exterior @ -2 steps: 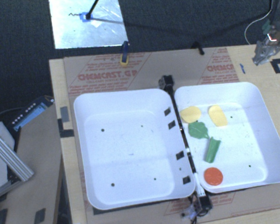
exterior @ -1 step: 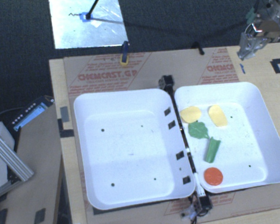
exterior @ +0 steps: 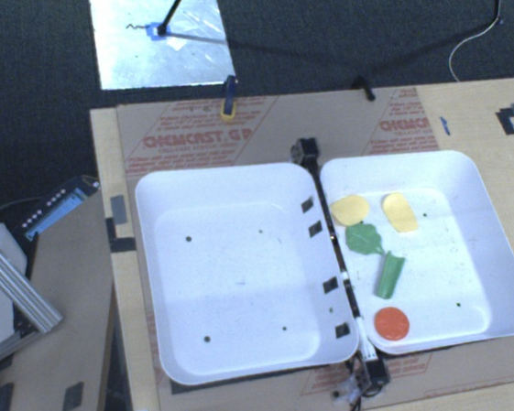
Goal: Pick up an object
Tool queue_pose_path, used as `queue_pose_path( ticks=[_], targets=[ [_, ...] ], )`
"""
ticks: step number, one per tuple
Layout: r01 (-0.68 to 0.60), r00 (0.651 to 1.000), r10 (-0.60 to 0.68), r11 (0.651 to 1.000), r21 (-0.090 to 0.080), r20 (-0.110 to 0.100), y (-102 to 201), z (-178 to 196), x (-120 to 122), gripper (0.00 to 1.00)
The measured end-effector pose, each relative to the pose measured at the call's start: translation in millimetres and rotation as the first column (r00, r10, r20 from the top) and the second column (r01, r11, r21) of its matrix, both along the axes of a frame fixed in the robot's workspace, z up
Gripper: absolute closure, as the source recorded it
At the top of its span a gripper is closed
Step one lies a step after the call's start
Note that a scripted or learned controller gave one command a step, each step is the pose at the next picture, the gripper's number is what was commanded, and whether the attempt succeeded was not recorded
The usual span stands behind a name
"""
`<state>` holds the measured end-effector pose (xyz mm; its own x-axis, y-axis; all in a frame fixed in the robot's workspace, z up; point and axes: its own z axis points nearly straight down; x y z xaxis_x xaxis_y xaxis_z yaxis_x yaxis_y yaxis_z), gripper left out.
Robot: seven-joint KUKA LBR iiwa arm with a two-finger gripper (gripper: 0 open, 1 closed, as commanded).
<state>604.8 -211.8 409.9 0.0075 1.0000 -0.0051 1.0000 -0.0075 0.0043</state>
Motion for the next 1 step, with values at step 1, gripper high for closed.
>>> queue_pose_path(
  ticks=[1],
  targets=[
    [-0.018,1.000,0.018,1.000,0.006,0.005,77.5,67.7,-49.1,1.00]
  ],
)
